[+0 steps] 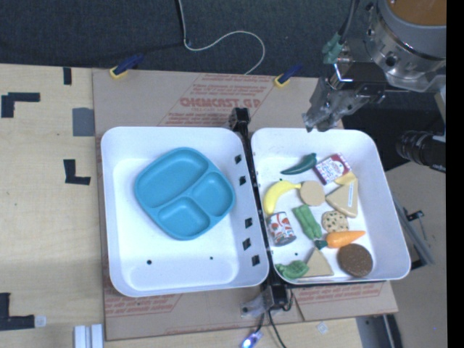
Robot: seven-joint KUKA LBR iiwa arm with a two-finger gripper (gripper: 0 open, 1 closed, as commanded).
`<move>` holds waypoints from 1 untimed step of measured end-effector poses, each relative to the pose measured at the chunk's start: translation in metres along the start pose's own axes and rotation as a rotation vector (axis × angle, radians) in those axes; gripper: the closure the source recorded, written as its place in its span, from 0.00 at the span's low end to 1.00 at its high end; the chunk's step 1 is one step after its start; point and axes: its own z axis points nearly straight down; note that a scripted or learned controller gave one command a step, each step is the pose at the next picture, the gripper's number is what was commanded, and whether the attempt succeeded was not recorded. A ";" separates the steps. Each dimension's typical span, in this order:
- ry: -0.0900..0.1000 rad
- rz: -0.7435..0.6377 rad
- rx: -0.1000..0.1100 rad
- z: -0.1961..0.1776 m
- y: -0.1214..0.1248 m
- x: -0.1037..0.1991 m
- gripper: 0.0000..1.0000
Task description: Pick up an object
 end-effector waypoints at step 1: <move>-0.001 0.007 0.001 0.000 0.001 0.056 1.00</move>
